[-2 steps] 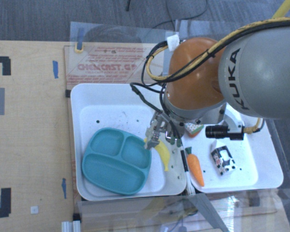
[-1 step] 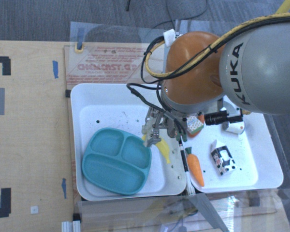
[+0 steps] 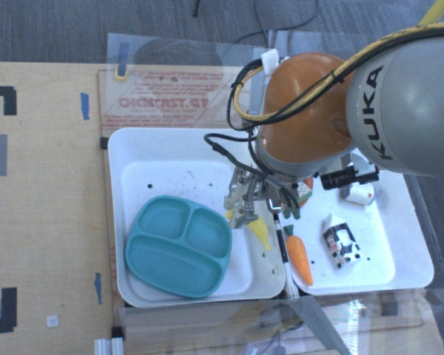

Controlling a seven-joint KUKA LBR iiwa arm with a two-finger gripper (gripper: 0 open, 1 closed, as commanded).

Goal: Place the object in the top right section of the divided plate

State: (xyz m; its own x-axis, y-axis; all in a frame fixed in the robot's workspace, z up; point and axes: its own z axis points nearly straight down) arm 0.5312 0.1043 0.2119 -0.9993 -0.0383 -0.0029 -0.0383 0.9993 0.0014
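While end effector (image 3: 246, 207) grip unclear, yellow object (image 3: 260, 231) beneath points down-right, beside plate (image 3: 179, 246).

views: one, fixed overhead | facing: down at a slant onto two white bins (image 3: 126, 161) side by side at frame centre | range: mid, both bins whole, wooden bench (image 3: 44, 198) at left, grey floor along top | arm (image 3: 385, 102) enters from upper right

"KUKA" on the arm (image 3: 399, 117)
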